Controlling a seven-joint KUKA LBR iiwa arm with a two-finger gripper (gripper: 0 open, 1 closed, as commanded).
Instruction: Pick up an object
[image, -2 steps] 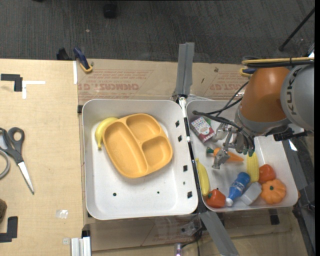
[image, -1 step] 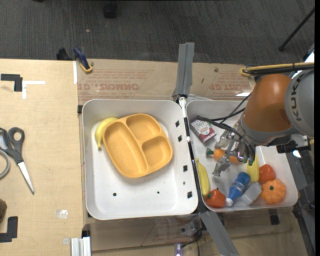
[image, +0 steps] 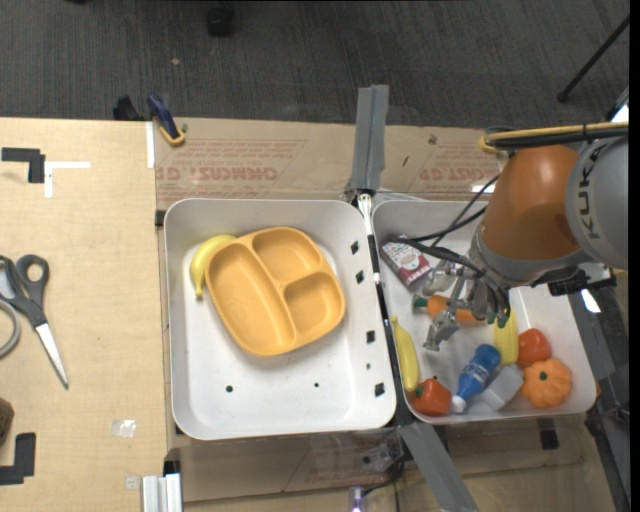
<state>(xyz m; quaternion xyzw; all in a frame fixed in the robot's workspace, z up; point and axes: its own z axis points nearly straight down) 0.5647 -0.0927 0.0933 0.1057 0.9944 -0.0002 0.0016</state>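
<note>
Over right bin (image: 575, 330), claw (image: 445, 325)

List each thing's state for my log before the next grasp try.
Divided plate: upright in left bin, holding nothing.
Banana: tucked under the plate's left rim.
Blue bottle: lying on its side.
Small pumpkin: upright.
Claw: low over right bin.

A grey arm (image: 600, 205) is seen, with a broad, glossy orange band (image: 530, 205) above the wrist. White "KU" lettering is printed on the grey casing. Black cables (image: 450, 235) are looped beside the wrist, and the gripper (image: 455, 315) is built of bare metal.
</note>
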